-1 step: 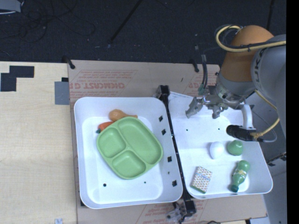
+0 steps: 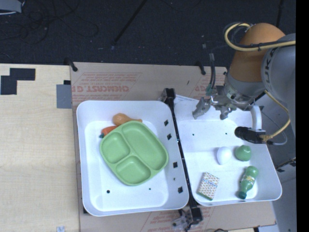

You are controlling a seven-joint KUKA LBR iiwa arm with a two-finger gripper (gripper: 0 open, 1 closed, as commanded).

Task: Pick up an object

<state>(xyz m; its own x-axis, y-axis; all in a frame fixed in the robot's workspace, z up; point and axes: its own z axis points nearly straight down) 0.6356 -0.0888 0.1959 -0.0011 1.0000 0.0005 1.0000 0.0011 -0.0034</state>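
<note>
**Visitor:** Nearest the lens, what lies at the front of the bench?

**Arm:** Down at the front of my right bin [image 2: 270, 190] sits a small patterned box [image 2: 208, 185], and beside it a green bottle [image 2: 246, 181] lying tilted with its cap toward the front rim. Further back are a white egg-shaped thing [image 2: 223, 155] and a green ball [image 2: 243, 152], just beside each other.

**Visitor:** Any writing?

**Arm:** Red print on the cardboard sheet [image 2: 120, 81] under the bins, upside down from this view; I cannot read it with certainty. The box's print is too small to tell.

**Visitor:** And the left bin?

**Arm:** The left bin [image 2: 91, 187] holds a green divided plate [image 2: 133, 152] with three compartments, lying over an orange thing [image 2: 121, 119] at its far edge. A black divider [image 2: 176, 144] runs between the bins. The bench [image 2: 34, 153] is pale wood; dark floor with cables lies behind.

**Visitor:** Where are you?

**Arm:** I reach in from the right, orange band above my wrist. My gripper [image 2: 213, 109] hangs over the back of the right bin, well apart from every object. My two fingers [image 2: 200, 111] are spread apart with nothing between them.
</note>
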